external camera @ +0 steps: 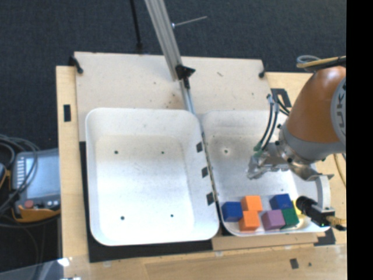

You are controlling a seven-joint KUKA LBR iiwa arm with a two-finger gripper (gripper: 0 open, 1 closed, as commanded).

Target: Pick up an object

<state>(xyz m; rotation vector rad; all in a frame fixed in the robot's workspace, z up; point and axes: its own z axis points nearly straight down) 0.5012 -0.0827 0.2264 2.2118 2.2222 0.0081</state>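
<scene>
— How far along are we with the pick?

— Not far, as we judge it. The gripper [257, 170] hangs over the middle of the right bin [233, 133], and we see nothing carried in it. Whether it stands apart or together we cannot tell from this slant. The grasp and the lift are both left to do.

— Where are the things we could take?

— All along the near edge of the right bin. A blue block [232, 210] sits toward the near-left corner, with two orange blocks [252, 212] just beside it, touching each other. Then come a purple block [272, 220] and a green block [291, 217] side by side, with a second blue block [281, 202] just behind them. The gripper is near the row but apart from it.

— And the left bin [145, 174]?

— We see no blocks in it, just its speckled white floor.
</scene>
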